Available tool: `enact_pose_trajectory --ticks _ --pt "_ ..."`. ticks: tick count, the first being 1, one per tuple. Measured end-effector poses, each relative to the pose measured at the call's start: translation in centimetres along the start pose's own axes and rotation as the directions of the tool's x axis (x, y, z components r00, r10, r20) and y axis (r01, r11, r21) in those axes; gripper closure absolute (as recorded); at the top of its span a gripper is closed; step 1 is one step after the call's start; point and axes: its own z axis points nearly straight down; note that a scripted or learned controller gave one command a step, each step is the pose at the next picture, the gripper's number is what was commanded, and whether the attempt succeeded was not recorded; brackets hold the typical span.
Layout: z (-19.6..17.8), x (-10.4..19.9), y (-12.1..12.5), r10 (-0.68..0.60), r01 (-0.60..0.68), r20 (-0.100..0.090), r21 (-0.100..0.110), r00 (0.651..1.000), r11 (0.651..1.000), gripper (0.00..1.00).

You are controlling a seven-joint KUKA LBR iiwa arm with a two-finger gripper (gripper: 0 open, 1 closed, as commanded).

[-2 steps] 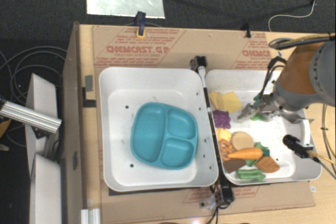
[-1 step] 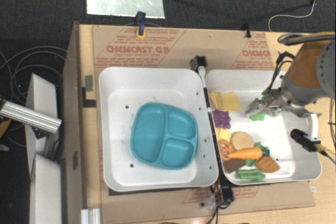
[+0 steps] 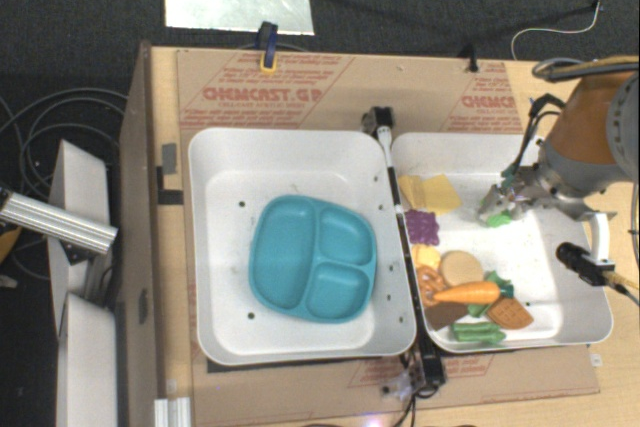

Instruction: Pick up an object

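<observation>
- The grey arm's jaws (image 3: 503, 205) hang low in the upper right of the right shallow white bin (image 3: 580, 320), at a small green piece (image 3: 499, 219); whether they clamp it I cannot tell.
- Toy foods crowd that bin's left and lower edge: yellow cheese square (image 3: 432, 192), purple grape cluster (image 3: 422, 228), orange carrot (image 3: 466, 293).
- The bin's right half is bare floor.
- The left white bin (image 3: 225, 175) holds a teal divided plastic tray (image 3: 312, 258), with bare margin around it.

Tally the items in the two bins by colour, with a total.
Teal: 1, divided plate
Yellow: 1, cheese slice
Purple: 1, grapes
Orange: 1, carrot
Tan: 1, round bun
Brown: 1, cracker
Green: 2, bean pod, piece under the gripper
Total: 8
</observation>
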Motion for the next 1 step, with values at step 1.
enact_pose_trajectory --ticks 1 --pt "1.12 6.79 5.18 -0.01 0.01 -0.001 0.0 1.0 1.0 1.0"
